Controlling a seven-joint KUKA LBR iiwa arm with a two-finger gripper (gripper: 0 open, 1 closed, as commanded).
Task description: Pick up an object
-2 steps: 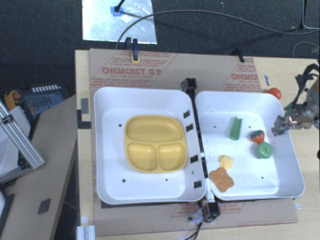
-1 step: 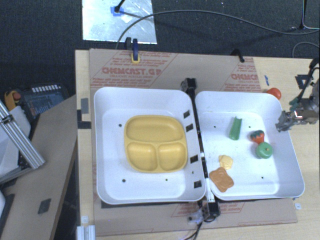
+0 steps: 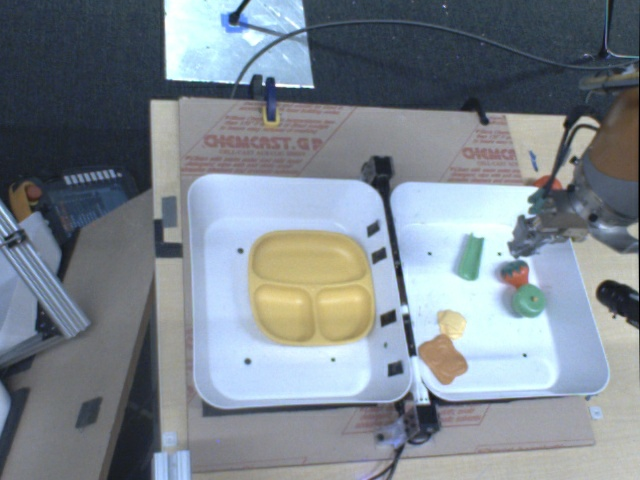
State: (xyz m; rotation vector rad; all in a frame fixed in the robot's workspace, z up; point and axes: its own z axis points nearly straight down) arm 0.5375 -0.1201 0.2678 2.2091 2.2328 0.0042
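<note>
Red-orange toy (image 3: 514,274) with green top lies below tool (image 3: 524,240).

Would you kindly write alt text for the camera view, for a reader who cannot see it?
A grey robot arm's gripper hangs over the right white bin, just above a red toy tomato beside a green round toy. That bin also holds a green block and two orange-yellow pieces; the left bin holds a yellow divided plate.
</note>
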